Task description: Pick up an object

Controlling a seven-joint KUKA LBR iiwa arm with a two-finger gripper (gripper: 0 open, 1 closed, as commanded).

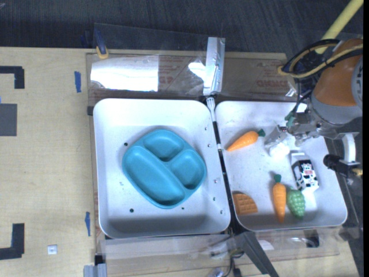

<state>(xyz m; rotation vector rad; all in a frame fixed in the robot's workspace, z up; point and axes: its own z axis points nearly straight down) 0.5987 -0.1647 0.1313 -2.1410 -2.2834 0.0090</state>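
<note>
You have the desk carrying two shallow white bins side by side; take the divided blue plate as your landmark. The left bin holds that plate alone, lying flat and slightly turned, its three compartments holding nothing you can make out.

Just to the plate's right, across the shared rim, sits the right bin, and all the small things lie in it. The arm, grey with its orange band, reaches over that bin's far corner, well to the right of the plate and above its level in the view. Its gripper hangs low near a small white object; you cannot tell from this view whether the jaws are released or clenched, and nothing can be seen between them.

Nearest the plate on the right, a carrot lies tilted, green end toward the arm. Lower right of the plate, a brown waffle-like piece rests against the bin's near wall. Farther right a second carrot lies upright in the view, touching a green bumpy piece. Just above that lies a black-and-white cow-patterned toy, beside the bin's right side.
</note>
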